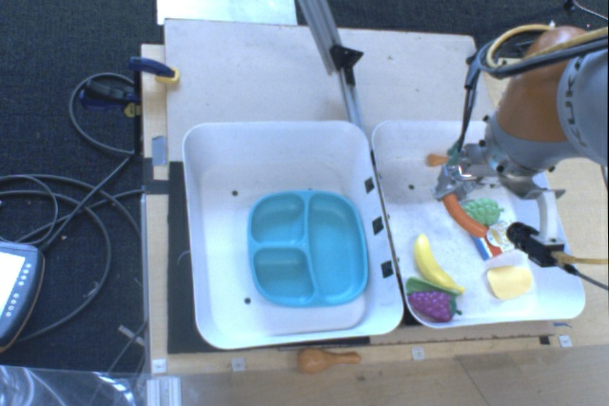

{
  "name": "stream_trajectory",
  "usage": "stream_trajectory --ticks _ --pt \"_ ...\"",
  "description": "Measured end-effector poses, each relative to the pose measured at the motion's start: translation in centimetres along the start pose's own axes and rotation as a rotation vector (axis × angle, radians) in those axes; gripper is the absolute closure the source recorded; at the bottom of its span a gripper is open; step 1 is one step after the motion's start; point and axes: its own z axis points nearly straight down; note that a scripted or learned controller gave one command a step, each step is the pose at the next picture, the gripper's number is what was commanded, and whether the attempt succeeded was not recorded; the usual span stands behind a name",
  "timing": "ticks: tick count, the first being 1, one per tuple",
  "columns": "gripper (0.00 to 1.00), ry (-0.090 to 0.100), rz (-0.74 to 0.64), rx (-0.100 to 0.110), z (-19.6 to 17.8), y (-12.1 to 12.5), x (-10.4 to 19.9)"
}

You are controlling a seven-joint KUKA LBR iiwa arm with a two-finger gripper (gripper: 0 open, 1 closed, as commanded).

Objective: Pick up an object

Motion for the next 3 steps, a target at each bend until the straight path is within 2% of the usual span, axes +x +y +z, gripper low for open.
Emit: stream_trajectory --ticks 1,2,3 --pt "1.0 0.0 -0.001 0.0 -5.3 -0.7 0.2" --pt "1.0 0.001 -0.001 0.005 -6.3 -0.6 0.2" --pt "1.0 0.003 -0.004 0.004 -6.6 1.2 4.3"
